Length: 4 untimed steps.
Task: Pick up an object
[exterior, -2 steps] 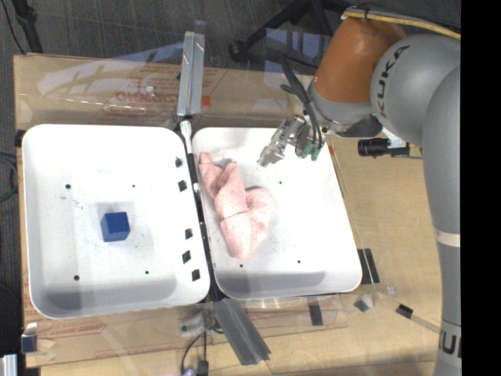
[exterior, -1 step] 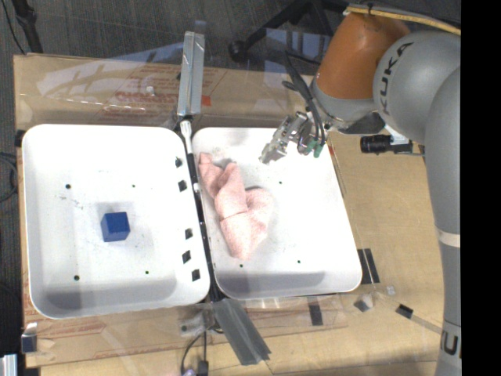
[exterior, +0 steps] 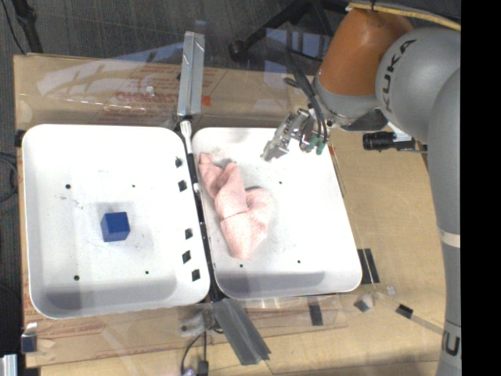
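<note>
A crumpled pink cloth point(exterior: 237, 206) lies in the right bin point(exterior: 317, 233), against its left side. A small blue cube point(exterior: 115, 225) sits in the left bin point(exterior: 55, 171), left of its middle. My gripper point(exterior: 275, 149) hangs over the upper part of the right bin, up and to the right of the cloth and apart from it. Nothing shows between its fingers. The grey arm with its orange band point(exterior: 356, 49) reaches in from the upper right.
A grey metal bar point(exterior: 190, 73) stands upright behind the seam between the two bins. Black clips point(exterior: 189, 210) line the divider. The wooden bench point(exterior: 391, 233) stretches to the right of the bins.
</note>
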Tool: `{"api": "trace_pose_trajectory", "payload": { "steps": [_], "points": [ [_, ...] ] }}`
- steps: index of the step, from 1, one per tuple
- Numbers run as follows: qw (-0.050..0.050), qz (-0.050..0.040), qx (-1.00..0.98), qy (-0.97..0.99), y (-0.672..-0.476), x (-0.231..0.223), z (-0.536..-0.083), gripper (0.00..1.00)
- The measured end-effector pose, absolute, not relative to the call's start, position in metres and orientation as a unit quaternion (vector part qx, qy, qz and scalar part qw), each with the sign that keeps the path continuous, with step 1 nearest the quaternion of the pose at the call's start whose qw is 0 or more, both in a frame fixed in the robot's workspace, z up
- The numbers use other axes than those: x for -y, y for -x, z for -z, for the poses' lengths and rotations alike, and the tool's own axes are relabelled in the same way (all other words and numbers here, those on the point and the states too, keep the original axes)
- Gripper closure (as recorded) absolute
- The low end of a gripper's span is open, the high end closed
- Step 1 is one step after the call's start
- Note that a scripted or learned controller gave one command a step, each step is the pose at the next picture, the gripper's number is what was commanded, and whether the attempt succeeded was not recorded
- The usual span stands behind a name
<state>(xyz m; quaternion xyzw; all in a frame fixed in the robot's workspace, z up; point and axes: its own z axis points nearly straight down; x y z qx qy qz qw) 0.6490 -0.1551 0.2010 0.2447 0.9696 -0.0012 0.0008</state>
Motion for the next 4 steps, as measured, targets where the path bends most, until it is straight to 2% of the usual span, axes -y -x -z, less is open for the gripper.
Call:
{"api": "trace_pose_trajectory", "payload": {
  "steps": [1, 2, 3, 4],
  "points": [
    [0.001, 0.0003, -0.993, -0.12, -0.639, 0.137, -0.252, 1.0],
    [0.002, 0.0001, -0.986, 0.166, -0.649, 0.196, -0.228, 1.0],
    [0.001, -0.0004, -0.952, 0.307, -0.658, 0.208, -0.203, 1.0],
    [0.003, 0.0002, -0.951, 0.308, -0.66, 0.207, -0.213, 1.0]
  ]
}}
